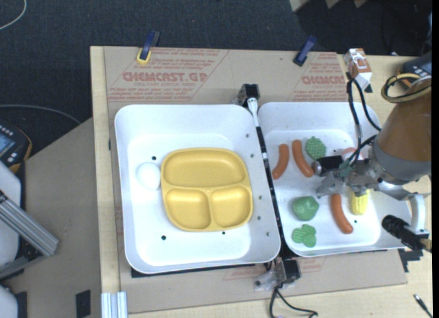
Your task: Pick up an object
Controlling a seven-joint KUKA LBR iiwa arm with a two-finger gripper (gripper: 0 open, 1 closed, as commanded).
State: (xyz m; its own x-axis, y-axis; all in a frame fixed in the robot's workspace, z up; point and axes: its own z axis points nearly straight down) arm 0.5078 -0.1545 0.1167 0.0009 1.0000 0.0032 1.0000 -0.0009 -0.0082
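- The gripper (pixel 341 181) hangs low inside the right bin (pixel 285 121); whether it is wide or narrow, I cannot tell.
- Three sausages lie there: two (pixel 280 161) (pixel 301 157) near the left wall, one (pixel 341 212) just beside the gripper.
- The corn (pixel 358 202) lies next to that sausage.
- The left bin (pixel 130 193) holds a yellow tray (pixel 204 188) and a white egg (pixel 148 174).

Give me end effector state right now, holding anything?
End effector: low over the right bin among the toy food; open or closed cannot be told, and no object is visibly held.
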